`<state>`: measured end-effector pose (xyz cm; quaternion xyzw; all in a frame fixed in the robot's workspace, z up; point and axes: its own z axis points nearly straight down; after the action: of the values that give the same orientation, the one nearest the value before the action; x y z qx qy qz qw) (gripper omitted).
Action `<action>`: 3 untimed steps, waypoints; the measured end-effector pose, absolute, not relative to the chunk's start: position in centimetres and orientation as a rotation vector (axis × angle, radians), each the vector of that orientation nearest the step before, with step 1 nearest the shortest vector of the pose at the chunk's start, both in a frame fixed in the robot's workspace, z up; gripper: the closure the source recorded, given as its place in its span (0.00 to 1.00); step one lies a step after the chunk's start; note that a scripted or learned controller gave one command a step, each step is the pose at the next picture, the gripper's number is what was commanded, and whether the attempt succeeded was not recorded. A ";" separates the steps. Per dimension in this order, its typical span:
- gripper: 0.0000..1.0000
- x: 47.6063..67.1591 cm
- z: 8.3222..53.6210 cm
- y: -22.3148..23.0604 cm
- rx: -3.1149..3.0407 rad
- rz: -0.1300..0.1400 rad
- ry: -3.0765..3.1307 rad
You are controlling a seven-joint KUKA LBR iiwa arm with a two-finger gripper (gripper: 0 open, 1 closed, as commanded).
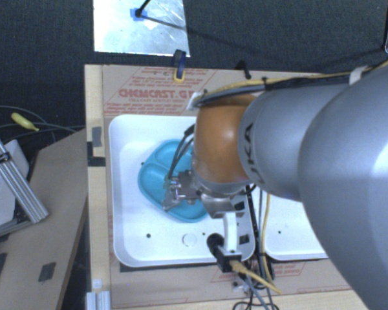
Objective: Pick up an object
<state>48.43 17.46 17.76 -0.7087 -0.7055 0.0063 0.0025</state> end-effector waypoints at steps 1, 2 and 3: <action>0.00 53.8 28.9 0.7 -2.250 -0.010 -2.216; 1.00 53.6 29.4 1.8 -2.219 -0.007 -2.229; 1.00 48.9 36.8 6.4 -2.213 -0.014 -2.235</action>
<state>48.86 6.41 36.77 -0.7037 -0.7105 -0.0045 -0.0018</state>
